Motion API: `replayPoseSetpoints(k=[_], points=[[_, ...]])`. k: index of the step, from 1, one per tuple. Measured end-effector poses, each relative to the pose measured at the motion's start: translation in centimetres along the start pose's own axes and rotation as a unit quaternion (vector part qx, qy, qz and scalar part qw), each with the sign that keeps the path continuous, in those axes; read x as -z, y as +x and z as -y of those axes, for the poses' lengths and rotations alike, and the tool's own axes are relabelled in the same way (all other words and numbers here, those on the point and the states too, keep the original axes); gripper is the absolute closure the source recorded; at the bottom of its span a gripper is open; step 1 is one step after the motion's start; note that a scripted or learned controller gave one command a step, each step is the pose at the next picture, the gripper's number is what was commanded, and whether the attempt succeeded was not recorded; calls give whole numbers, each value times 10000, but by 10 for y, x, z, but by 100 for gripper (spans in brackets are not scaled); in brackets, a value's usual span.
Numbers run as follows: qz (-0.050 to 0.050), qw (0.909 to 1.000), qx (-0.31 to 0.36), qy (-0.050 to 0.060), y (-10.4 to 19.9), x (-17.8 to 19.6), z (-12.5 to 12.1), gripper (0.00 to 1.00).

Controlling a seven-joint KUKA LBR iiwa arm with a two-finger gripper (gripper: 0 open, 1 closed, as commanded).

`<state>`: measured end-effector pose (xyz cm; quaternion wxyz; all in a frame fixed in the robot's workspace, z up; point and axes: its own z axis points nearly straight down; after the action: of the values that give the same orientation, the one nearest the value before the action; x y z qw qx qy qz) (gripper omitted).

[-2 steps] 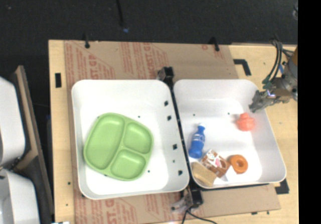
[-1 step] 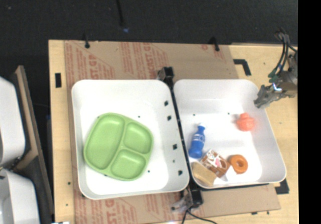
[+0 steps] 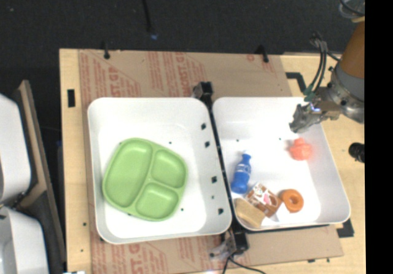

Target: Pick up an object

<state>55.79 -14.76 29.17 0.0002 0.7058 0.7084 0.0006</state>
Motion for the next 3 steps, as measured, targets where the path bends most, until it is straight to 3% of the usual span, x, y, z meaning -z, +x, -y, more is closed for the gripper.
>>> replayPoseSetpoints(k=[3], points=[[0,10000,1,5,150,-5,-25,100]])
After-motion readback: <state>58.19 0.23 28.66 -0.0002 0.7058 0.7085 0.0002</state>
